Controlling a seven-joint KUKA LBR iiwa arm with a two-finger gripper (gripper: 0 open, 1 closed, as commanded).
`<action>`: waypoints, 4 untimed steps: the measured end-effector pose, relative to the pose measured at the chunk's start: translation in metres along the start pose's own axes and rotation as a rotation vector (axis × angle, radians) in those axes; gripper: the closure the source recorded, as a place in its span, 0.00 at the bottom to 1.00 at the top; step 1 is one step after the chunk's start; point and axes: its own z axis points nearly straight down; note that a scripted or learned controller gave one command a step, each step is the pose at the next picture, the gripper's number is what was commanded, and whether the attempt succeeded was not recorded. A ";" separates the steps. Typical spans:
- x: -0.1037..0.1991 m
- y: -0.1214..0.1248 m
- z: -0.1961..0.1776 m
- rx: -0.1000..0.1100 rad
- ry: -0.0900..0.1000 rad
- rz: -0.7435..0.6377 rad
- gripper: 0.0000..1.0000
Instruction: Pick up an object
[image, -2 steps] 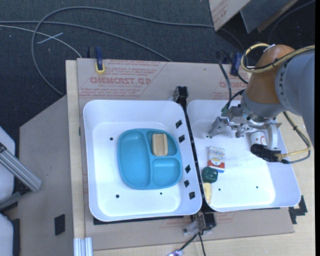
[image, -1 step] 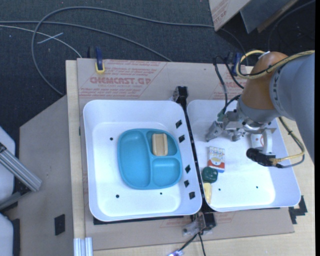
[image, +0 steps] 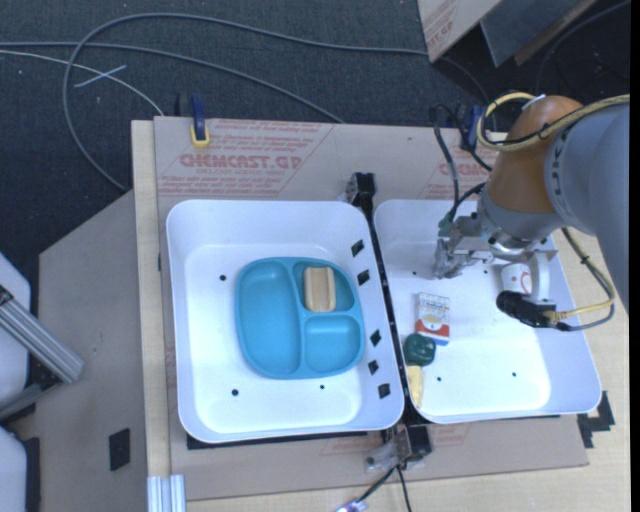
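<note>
Camera view: blue tray (image: 275, 325) holds tan block (image: 319, 288); right bin (image: 520, 385) holds carton (image: 432, 317).

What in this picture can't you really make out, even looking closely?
- The hand in the camera view: too small and blurred to tell how its fingers stand.
- The small packet: its print is too small to read.
- The yellow item: partly hidden against the right bin wall.
- The tan piece on the blue tray: too blurred to identify.
</note>
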 end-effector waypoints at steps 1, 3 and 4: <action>-0.005 0.005 -0.046 -0.006 -0.002 0.000 1.00; -0.009 0.007 -0.147 -0.005 -0.002 -0.001 1.00; 0.044 0.003 -0.140 0.003 0.002 -0.005 1.00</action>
